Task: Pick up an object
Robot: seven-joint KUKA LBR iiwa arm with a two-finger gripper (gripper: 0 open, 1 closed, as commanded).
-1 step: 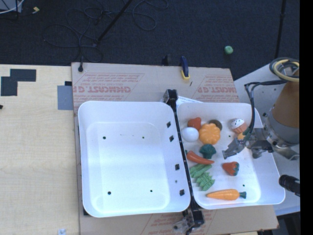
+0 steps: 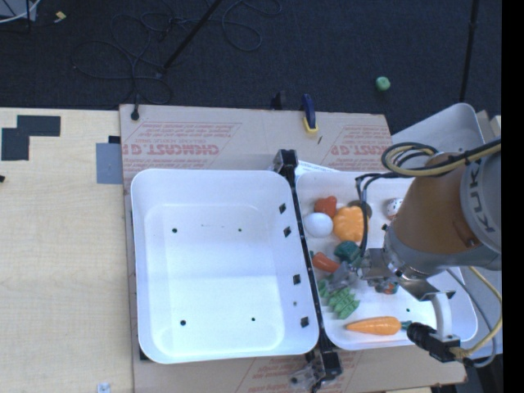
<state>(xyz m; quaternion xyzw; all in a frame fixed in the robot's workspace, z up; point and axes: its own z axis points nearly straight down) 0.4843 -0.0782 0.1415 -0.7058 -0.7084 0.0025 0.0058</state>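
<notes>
Left shallow white plastic bin (image 2: pixel 155 219) sits bare | right white bin (image 2: pixel 468 322) carries the pile: white ball (image 2: pixel 318 224), orange round toy (image 2: pixel 349 222), green ridged toy (image 2: pixel 342 303), orange carrot (image 2: pixel 373 327) | best bet: drop straight onto one separated piece | pincer (image 2: pixel 354 267) low among the toys, grip state cannot tell.

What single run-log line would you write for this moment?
arm: over right bin | pincer: low among toys, grip unclear | nearby: white ball, orange carrot, green toy | left bin: white
</notes>
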